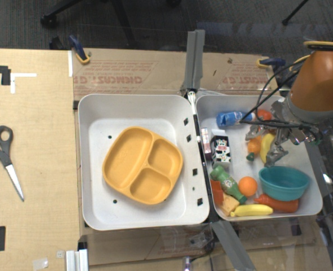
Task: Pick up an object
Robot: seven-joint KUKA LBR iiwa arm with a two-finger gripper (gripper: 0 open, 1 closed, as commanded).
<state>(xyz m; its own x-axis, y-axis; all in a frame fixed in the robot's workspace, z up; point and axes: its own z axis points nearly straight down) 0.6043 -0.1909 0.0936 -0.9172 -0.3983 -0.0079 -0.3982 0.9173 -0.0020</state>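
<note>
My gripper point(269, 146) is low in the right bin point(313, 158), near its back middle, under the grey wrist with the orange band. A yellow toy point(266, 145) and a small orange piece point(255, 146) lie right at its tip. A blue bottle point(229, 118) rests at the bin's back left, and a black-and-white box point(221, 149) sits by the left wall. Toward the front are a green bottle point(227, 182), an orange ball point(247, 185), a teal bowl point(283, 183) and a yellow banana point(253, 210).
The left bin point(93, 151) holds a yellow divided plate point(143, 165). Scissors point(5, 157) lie on the wooden bench at far left. A grey bar point(194, 61) stands between the bins at the back. Black cables point(273, 89) hang beside the wrist.
</note>
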